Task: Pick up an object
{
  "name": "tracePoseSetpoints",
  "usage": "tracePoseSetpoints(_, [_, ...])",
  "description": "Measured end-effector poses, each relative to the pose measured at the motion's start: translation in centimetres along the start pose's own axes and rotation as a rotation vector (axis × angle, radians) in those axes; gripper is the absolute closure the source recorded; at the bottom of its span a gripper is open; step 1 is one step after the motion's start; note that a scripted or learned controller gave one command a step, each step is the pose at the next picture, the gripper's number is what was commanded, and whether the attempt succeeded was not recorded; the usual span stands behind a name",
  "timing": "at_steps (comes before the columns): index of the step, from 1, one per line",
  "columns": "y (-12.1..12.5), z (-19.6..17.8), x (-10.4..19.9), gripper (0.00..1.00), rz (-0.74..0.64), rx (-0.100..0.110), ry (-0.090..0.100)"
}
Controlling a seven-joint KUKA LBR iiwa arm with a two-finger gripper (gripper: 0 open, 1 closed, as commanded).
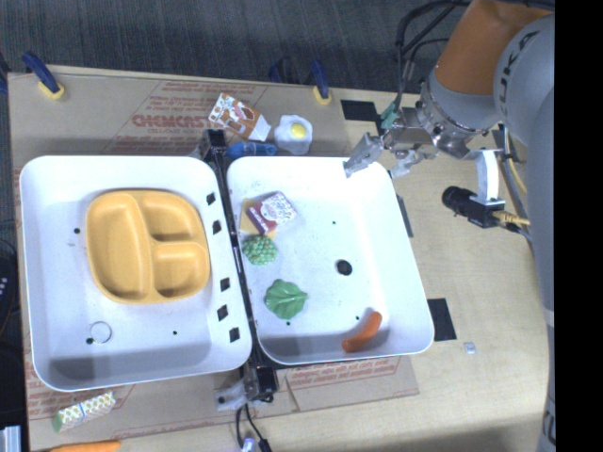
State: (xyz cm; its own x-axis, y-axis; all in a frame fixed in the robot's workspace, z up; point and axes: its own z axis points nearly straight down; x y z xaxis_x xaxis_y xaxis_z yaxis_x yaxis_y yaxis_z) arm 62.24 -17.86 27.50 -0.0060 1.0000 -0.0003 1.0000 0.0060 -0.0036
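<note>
Right now my gripper hangs spread open, grasping nothing, above the top right corner of the right bin.

Candidates lie well away from it: a snack packet, a green bumpy toy, a green leaf and an orange sausage touching the near wall. I worry a straight descent clips the rim, and the sausage against the wall leaves one finger little room.

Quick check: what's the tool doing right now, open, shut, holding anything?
Tool: open, nothing between its fingers, over the top right corner of the right bin.
</note>
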Motion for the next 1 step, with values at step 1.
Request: tracePoseSetpoints(1, [-2.92,18.37,4.15,0.0,-0.19,0.001,0.0])
